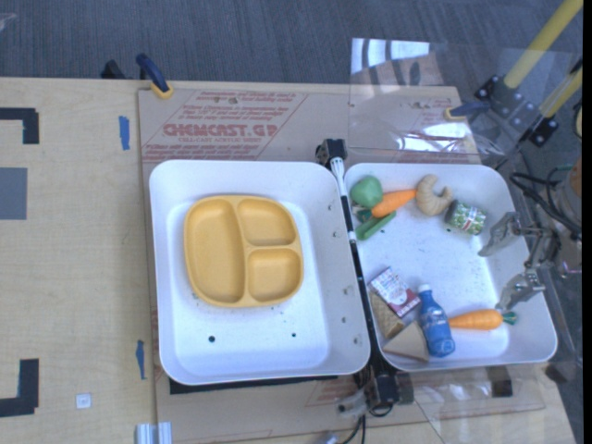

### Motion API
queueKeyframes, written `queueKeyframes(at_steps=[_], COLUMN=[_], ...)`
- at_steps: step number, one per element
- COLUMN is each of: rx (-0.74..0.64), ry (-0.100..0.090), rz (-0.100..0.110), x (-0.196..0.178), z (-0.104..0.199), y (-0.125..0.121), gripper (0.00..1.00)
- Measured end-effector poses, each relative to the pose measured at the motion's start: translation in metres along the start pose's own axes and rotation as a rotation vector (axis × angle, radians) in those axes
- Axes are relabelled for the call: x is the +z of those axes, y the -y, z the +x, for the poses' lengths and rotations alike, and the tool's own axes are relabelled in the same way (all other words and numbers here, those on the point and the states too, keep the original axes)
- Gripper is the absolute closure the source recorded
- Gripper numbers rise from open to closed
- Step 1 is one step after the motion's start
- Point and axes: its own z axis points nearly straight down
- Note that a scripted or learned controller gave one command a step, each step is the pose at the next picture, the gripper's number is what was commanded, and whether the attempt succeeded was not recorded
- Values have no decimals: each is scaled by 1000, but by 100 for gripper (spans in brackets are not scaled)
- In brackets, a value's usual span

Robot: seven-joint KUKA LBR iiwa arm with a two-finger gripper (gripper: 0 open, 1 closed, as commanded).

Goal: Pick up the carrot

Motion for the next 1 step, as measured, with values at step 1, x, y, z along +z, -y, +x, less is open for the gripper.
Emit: queueKeyframes(at_steps=[1], rx=[-7], ry=[14], rz=[5], x=[-107], z=[-74], y=[30], gripper=[0])
